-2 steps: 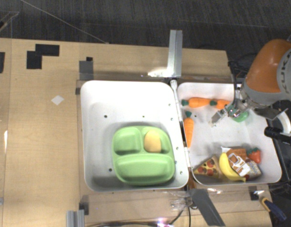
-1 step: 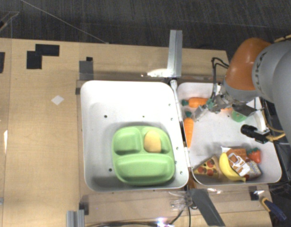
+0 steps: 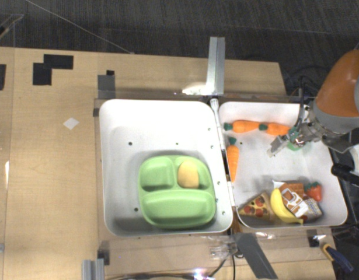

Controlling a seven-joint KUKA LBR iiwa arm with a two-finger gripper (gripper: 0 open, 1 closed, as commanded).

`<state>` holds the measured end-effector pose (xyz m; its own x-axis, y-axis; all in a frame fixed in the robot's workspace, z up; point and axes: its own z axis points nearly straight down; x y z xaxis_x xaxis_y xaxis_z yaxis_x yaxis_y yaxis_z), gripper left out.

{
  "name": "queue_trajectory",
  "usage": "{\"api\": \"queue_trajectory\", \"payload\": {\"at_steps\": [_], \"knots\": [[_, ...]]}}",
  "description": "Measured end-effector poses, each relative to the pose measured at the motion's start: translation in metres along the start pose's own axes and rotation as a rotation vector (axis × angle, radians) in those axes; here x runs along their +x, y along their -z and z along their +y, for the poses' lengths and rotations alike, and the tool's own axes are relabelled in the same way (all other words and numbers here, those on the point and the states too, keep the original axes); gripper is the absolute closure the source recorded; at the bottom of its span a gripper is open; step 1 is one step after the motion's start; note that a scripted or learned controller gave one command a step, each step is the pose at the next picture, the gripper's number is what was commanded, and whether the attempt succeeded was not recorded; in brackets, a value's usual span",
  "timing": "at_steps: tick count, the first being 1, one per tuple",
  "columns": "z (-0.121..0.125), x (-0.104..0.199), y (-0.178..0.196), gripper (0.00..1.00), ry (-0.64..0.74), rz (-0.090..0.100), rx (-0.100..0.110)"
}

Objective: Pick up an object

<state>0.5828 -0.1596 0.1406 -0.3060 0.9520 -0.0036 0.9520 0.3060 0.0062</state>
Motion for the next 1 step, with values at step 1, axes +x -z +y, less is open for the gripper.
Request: {"api": "queue_trajectory", "payload": {"at_steps": [1], "knots": [[-0.0787,0.0242,-0.0461,0.00,0.032,-0.003,-0.005]]}}
